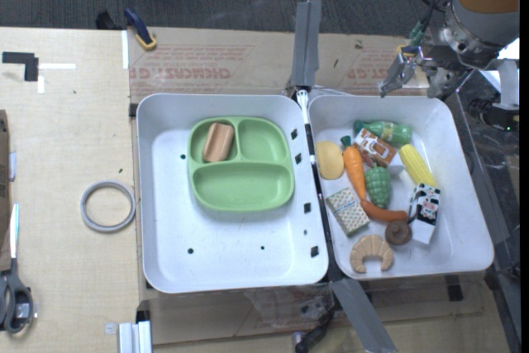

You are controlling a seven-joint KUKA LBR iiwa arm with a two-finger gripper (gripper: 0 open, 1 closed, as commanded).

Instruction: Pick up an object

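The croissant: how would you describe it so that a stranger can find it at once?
Look in the right white bin, the one crowded with toy food. At its front edge, nearest the camera, lies the croissant. It is the only tan, crescent-shaped item, just left of the small brown round piece.

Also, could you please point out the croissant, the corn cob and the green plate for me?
croissant (pixel 372 253): camera view, middle of its arched body.
corn cob (pixel 417 164): camera view, middle of the yellow cob.
green plate (pixel 241 188): camera view, bare floor of the large lower compartment.
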